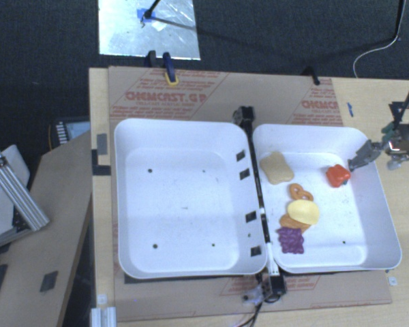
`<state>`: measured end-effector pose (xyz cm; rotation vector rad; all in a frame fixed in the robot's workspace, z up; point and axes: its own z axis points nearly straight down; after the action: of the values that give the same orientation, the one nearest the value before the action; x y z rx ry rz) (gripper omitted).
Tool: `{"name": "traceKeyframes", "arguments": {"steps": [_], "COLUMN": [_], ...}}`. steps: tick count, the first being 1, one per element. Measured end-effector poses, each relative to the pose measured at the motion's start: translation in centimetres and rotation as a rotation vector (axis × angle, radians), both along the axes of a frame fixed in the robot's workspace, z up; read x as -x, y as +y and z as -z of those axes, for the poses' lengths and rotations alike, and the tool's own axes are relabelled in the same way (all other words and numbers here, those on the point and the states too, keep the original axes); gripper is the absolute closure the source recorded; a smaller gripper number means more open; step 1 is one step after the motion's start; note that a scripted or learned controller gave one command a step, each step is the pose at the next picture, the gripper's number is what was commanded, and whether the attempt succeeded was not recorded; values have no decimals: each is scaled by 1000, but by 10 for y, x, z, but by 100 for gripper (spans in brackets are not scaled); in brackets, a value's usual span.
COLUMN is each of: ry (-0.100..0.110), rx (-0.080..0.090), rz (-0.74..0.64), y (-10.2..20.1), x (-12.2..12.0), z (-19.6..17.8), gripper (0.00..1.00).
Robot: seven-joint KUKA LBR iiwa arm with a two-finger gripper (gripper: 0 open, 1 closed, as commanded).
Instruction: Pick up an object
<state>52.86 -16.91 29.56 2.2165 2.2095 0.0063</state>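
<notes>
Jaws' state I cannot tell; the gripper [363,157] hangs over the right bin [378,251] rim at three o'clock, so this looks like the approach. Left to right lie a matte tan bread-like slab [277,167], knobbly purple grapes [291,240], a smooth yellow piece [303,212] and a glossy red pepper-like toy [338,176], nearest the gripper; next it must descend squarely over it.

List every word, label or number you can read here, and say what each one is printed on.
"CHEMCAST G P", red, blurred at its end, on the brown board behind the left bin.
"CHEMCAST", red, slanted and partly cut off, on the board behind the right bin.
No other text is legible.
</notes>
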Motion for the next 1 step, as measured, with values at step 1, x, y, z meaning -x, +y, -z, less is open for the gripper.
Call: {"name": "traceKeyframes", "arguments": {"steps": [1], "ry": [-11], "rx": [5], "rz": [-7], "y": [-39], "x": [-58], "z": [-164], "gripper": [0]}}
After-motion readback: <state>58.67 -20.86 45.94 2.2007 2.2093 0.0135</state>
